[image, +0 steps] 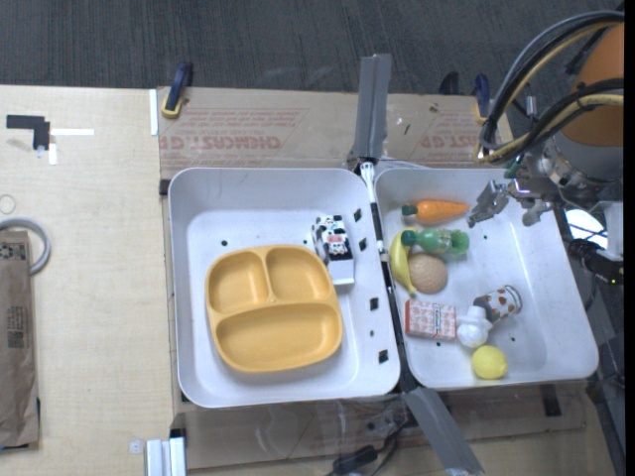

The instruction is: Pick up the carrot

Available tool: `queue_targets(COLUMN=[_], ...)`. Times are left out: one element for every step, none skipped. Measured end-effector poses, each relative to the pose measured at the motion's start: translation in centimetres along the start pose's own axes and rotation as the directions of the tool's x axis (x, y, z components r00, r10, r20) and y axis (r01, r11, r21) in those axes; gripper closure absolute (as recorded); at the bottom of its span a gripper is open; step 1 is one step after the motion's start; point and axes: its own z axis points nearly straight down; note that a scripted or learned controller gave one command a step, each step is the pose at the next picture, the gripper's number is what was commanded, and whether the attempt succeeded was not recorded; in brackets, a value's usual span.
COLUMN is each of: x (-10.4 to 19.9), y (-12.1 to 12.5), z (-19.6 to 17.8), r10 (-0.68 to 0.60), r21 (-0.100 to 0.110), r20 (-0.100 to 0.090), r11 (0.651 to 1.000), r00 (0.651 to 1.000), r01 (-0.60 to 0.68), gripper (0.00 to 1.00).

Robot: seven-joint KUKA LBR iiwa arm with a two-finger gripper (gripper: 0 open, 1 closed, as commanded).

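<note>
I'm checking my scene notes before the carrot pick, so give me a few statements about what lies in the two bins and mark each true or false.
1. The carrot lies in the right bin, near its far edge. True.
2. The yellow divided plate sits in the right bin. False: it sits in the left bin.
3. The gripper hangs beside the carrot, on its right in the camera view. True.
4. The lemon lies against the carrot. False: it lies near the bin's front edge, far from it.
5. The banana lies beside the green bottle. True.
</note>
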Motion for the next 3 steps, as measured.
queue_targets(x=[2.8,2.9,4.1], y=[1.7,7.0,7.6], z=[1.3,3.5,11.6], r10=[-0.081,0.106,-0.131], r21=[-0.001,-0.002,-0.012], r20=[0.001,0.002,0.006], r11=[0.997,0.994,0.991], r00=[0.997,0.994,0.991], r01=[0.081,-0.106,0.131], gripper=[0.0,0.0,0.0])
